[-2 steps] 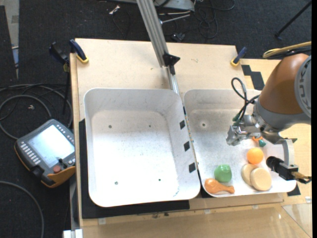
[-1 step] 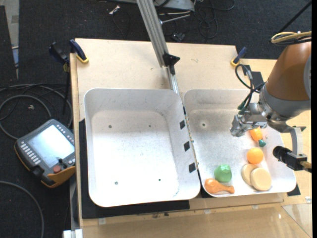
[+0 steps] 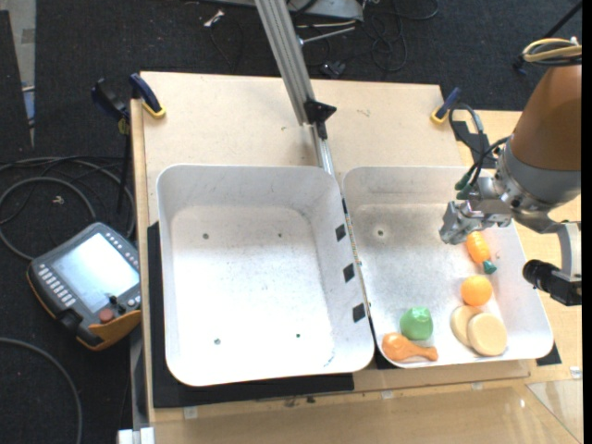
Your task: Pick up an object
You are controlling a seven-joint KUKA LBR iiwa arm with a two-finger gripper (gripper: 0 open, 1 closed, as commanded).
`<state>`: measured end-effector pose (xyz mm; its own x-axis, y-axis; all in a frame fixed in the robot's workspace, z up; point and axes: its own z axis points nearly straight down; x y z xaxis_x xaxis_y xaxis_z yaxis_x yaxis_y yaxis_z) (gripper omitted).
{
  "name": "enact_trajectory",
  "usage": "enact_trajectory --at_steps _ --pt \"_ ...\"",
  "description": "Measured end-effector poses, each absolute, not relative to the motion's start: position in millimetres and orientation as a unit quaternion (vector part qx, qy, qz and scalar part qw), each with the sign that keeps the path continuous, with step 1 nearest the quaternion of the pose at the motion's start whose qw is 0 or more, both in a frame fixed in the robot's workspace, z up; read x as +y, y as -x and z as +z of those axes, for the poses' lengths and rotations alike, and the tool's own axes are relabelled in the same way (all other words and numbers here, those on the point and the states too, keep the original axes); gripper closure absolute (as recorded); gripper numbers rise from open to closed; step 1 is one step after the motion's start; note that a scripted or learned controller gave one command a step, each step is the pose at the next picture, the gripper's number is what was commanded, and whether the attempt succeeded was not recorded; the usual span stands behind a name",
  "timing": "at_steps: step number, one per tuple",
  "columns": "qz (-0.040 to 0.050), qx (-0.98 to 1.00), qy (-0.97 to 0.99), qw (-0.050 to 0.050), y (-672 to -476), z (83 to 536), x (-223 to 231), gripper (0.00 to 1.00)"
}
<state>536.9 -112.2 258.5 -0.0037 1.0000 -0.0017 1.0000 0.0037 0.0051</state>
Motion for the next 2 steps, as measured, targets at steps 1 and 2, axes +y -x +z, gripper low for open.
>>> enact_trajectory --at_steps 1,2 --pt "0.0014 0.710 -0.704 0.001 -556.9 264 -63 1.00" --pt "0.0004 0.710 -0.704 0.000 -578.0 247 -14 1.00"
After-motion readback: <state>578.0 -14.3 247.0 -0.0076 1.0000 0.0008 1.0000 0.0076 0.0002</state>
